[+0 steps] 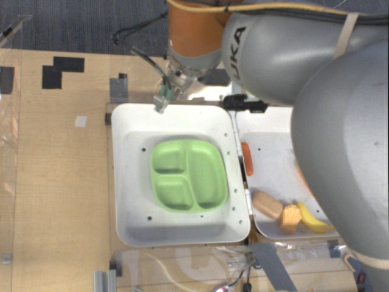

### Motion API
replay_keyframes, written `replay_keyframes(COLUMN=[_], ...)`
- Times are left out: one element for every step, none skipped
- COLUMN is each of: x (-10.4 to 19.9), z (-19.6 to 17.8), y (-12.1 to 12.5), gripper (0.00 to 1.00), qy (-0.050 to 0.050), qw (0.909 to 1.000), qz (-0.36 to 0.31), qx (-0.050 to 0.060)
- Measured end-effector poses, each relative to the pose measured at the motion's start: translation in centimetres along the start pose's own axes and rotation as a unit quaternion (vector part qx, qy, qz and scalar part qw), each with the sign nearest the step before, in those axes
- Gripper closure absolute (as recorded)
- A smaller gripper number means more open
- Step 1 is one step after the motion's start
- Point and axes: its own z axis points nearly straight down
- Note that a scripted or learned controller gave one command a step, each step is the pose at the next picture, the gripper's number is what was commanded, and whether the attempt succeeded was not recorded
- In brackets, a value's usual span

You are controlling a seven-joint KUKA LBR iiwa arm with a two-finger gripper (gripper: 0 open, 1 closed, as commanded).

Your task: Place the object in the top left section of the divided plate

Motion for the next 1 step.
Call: replay_keyframes(x=[1.57], z=[2.43], y=[1.67], gripper=[1.00], qy=[0.000], qw=[0.9990], qz=[-0.044], qx=[-0.001])
